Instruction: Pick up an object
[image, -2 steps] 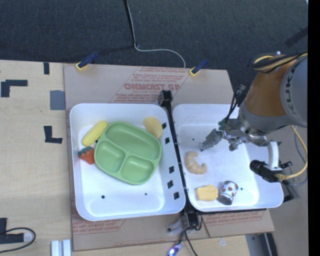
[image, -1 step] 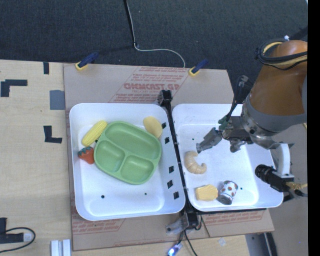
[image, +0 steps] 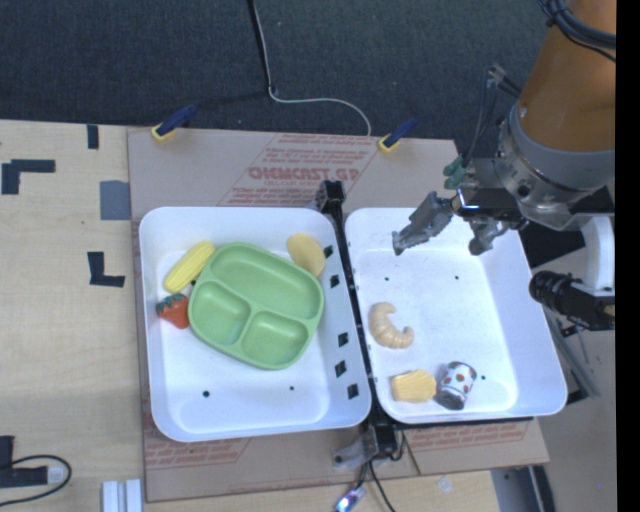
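Hanging above the far end of the right bin (image: 520, 300), the gripper (image: 447, 232) has its two fingers spread apart with nothing between them. The croissant (image: 390, 326) lies in the middle of this bin, nearer the camera than the gripper. A yellow block (image: 413, 385) and a spotted toy (image: 456, 384) touch each other at the bin's near edge (a tight pair). Aiming there could go wrong: the fingers might bump both and grab neither. The croissant's curved shape could slip out too.

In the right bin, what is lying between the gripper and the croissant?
Nothing: the camera view shows bare white bin floor between the gripper above and the croissant below.
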